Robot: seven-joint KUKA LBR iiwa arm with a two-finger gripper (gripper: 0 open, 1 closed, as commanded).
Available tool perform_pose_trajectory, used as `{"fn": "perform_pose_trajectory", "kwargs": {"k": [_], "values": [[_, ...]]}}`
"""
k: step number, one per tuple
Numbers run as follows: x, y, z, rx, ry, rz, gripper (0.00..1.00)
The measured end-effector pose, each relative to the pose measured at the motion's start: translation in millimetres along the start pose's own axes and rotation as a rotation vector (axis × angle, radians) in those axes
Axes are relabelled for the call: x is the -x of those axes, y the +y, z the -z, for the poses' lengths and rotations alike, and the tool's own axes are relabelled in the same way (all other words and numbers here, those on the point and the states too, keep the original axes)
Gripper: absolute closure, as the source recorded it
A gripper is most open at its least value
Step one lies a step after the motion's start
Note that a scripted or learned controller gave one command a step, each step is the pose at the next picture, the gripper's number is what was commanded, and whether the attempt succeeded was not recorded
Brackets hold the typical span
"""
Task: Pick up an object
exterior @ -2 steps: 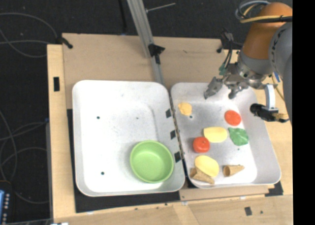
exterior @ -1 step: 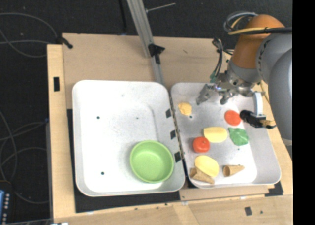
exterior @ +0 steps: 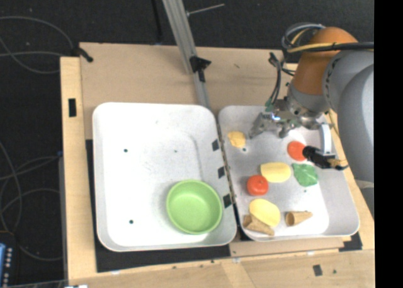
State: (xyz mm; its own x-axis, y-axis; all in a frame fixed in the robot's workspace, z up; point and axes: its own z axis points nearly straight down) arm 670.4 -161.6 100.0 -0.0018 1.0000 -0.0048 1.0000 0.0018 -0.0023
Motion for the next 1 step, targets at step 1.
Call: {"fn": "perform_pose_trajectory", "kwargs": {"k": [1], "values": [[1.2,1.5,13.9,0.005,-0.003,0.002,1.00]]}}
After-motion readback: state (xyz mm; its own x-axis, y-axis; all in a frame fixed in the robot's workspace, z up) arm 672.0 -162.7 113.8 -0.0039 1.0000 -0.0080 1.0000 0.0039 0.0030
